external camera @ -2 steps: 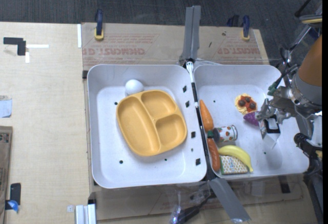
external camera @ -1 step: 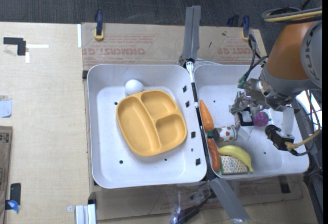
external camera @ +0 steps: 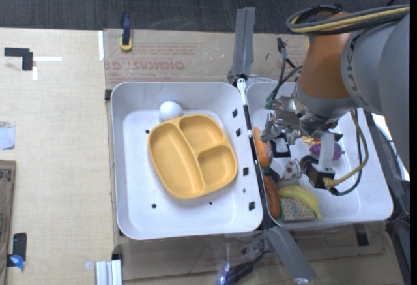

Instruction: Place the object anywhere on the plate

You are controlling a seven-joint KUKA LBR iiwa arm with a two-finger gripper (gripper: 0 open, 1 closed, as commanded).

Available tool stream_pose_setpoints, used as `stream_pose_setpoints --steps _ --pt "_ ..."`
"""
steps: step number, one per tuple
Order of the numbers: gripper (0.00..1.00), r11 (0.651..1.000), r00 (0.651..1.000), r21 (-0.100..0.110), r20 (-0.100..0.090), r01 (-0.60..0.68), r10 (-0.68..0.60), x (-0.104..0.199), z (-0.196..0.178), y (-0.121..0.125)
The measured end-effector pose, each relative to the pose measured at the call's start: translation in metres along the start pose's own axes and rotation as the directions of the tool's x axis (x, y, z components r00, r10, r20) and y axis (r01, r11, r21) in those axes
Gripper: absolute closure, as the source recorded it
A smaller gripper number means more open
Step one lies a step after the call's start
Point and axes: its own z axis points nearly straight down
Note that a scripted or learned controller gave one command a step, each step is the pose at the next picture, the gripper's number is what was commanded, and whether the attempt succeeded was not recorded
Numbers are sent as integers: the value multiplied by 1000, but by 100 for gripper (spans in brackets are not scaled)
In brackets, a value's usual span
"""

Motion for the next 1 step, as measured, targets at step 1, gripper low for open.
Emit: stream_pose_setpoints --steps 1 --pt "100 1000 1000 -1 1 -19 19 92 0 35"
